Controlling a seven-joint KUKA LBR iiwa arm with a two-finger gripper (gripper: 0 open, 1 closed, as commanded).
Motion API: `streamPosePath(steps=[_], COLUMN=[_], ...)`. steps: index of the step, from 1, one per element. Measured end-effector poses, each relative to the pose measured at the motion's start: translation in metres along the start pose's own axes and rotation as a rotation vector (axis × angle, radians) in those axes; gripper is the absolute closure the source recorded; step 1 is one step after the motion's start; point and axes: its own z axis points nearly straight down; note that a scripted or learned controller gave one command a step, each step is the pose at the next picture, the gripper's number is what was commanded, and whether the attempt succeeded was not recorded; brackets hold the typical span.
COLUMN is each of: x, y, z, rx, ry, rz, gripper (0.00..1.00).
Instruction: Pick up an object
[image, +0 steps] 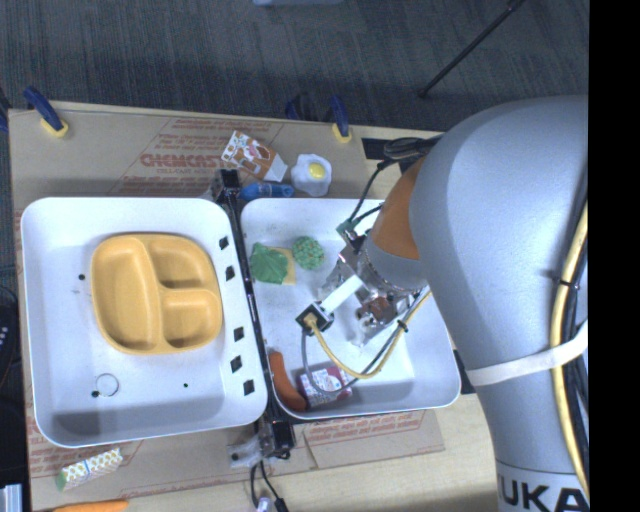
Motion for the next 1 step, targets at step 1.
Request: streamPosePath(steps=[1], x=[-0.0025], y=[0.0051], z=[0.0001], rx=[0.000], ry=[-0.001], rz=[-0.245], gripper=[0.00])
